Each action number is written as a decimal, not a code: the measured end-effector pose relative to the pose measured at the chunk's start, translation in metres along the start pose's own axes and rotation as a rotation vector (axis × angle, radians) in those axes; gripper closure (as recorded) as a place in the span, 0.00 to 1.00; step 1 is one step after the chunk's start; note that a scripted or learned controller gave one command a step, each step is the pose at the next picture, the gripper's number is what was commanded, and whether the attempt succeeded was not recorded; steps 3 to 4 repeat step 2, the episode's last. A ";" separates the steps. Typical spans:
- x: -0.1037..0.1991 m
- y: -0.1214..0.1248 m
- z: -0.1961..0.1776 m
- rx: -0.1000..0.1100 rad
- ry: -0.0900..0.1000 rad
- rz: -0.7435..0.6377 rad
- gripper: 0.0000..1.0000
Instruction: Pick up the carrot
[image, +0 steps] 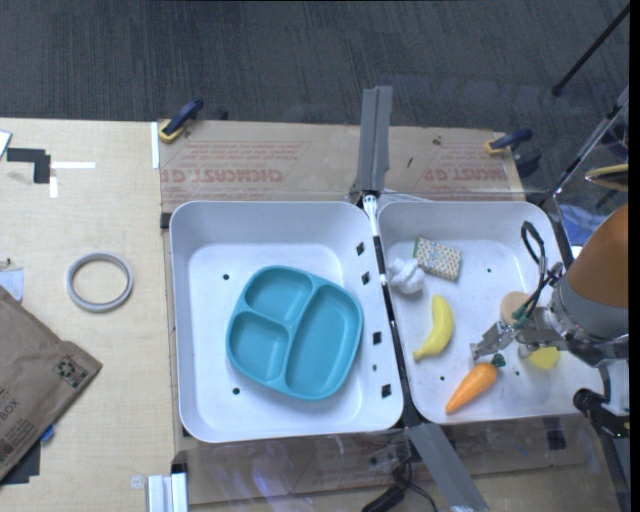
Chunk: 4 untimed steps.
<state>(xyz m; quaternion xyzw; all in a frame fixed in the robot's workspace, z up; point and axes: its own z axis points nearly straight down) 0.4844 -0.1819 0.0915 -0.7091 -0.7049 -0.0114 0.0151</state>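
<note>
The carrot (471, 387) lies in the right bin (470, 222), near its front wall, tip pointing to the front left. The claw (490, 347) hangs just above the carrot's green end; its fingers stand slightly apart and grip nothing. A banana (436, 327) lies just left of the claw. A sponge (438, 258) and a white wad (404, 275) lie toward the rear. The left bin (200, 240) holds a blue tray (295, 332). A tape ring (100, 281) lies on the worktop (80, 200).
</note>
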 end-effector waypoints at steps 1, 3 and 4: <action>0.039 -0.008 0.002 0.003 -0.036 -0.185 0.00; 0.039 -0.009 -0.006 0.004 -0.037 -0.185 1.00; 0.039 -0.009 -0.006 0.004 -0.037 -0.185 1.00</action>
